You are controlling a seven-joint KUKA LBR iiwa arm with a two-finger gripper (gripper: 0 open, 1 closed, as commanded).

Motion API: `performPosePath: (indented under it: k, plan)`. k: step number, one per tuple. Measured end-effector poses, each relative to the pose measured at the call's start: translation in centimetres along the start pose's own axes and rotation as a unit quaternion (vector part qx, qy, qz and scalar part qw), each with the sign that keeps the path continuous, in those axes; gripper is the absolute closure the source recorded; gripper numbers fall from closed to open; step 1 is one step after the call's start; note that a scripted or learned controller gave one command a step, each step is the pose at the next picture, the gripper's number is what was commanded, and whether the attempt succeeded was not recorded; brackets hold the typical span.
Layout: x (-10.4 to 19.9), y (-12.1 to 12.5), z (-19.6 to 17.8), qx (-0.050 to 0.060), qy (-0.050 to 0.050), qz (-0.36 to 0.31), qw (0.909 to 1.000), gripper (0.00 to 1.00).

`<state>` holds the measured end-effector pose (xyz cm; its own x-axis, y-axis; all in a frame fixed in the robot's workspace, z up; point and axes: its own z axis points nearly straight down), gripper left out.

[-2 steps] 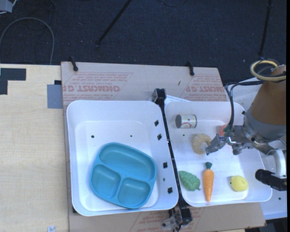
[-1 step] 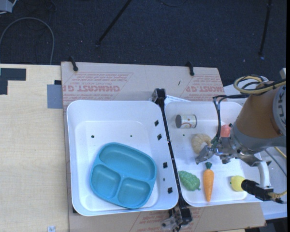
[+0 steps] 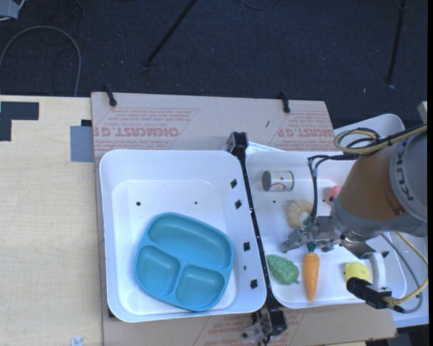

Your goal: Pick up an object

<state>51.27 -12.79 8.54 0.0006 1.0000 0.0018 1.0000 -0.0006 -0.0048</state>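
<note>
Left bin (image 3: pixel 123 193): blue divided plate (image 3: pixel 184 260) lying flat. Right bin (image 3: pixel 274 294): grey arm (image 3: pixel 379 186) reaching in from right, gripper (image 3: pixel 303 238) low over bin floor, directly above carrot (image 3: pixel 311 275) top; jaw opening impossible to tell. Green toy (image 3: pixel 283 269) left of carrot; small can (image 3: pixel 278 181) near back; yellow piece (image 3: pixel 356 271) right.

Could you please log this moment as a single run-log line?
claw low in right bin | above carrot top | grasp unconfirmed | blue tray in left bin

The bench (image 3: pixel 36 229) bears a cardboard sheet (image 3: pixel 202 121) with 2 white bins (image 3: pixel 115 179) side by side.
</note>
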Motion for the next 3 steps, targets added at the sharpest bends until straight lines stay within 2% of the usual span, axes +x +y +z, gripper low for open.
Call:
performPosePath:
  k: [1, 3]
  plan:
    - [-0.2, 0.1, -1.3, -0.001, 0.000, 0.003, 1.0000, 1.00]
    - [-1.1, -0.5, -12.7, -0.002, -0.001, -0.001, 1.0000, 1.00]
